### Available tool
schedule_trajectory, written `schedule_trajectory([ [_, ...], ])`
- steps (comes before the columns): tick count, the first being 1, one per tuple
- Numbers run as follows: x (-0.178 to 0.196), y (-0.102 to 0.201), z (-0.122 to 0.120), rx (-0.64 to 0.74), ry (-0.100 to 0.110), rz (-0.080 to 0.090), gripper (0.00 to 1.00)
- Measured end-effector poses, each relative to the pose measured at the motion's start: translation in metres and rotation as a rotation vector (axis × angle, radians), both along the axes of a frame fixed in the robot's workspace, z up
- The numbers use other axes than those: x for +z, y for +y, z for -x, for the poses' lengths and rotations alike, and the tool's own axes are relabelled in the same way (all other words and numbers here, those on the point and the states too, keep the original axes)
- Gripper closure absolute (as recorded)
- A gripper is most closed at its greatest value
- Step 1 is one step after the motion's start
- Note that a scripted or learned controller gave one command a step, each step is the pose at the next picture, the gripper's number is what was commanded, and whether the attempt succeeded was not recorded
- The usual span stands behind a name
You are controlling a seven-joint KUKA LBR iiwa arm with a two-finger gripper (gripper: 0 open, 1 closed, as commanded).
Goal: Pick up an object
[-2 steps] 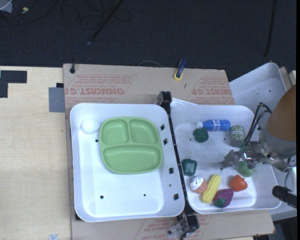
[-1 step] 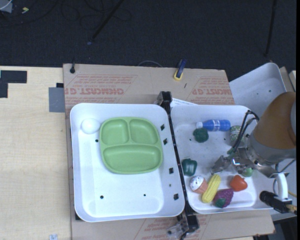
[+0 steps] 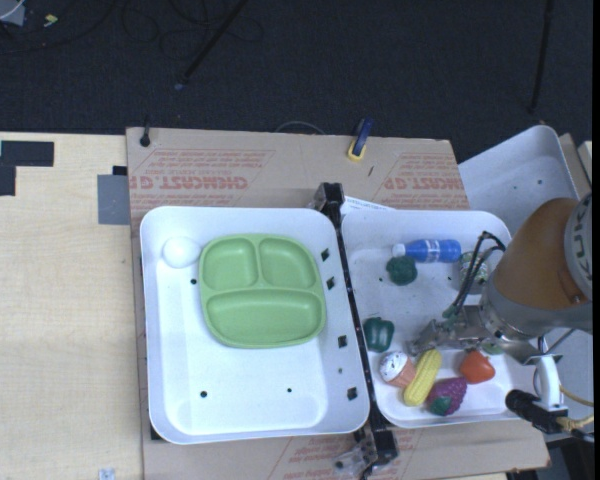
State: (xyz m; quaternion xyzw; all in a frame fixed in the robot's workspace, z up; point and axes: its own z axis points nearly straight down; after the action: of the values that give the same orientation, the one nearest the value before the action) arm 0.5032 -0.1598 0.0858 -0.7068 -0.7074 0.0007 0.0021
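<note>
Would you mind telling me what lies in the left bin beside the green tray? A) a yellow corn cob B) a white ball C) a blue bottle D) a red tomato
B: a white ball sits in the left bin at the upper left corner of the green tray, while the corn, bottle and tomato lie in the right bin.

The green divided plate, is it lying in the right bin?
No, the green divided plate lies in the left bin, next to a white ball; the right bin holds the small toy foods.
</note>
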Motion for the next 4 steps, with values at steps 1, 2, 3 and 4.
schedule_trajectory([
  [1,0.012,-0.002,0.0,-0.006,-0.001,0.0,1.0],
  [2,0.054,-0.003,-0.003,-0.001,-0.004,0.002,1.0],
  [3,0.097,-0.009,-0.001,-0.001,-0.004,0.002,1.0],
  [4,0.144,-0.01,-0.002,0.0,-0.007,0.003,1.0],
])
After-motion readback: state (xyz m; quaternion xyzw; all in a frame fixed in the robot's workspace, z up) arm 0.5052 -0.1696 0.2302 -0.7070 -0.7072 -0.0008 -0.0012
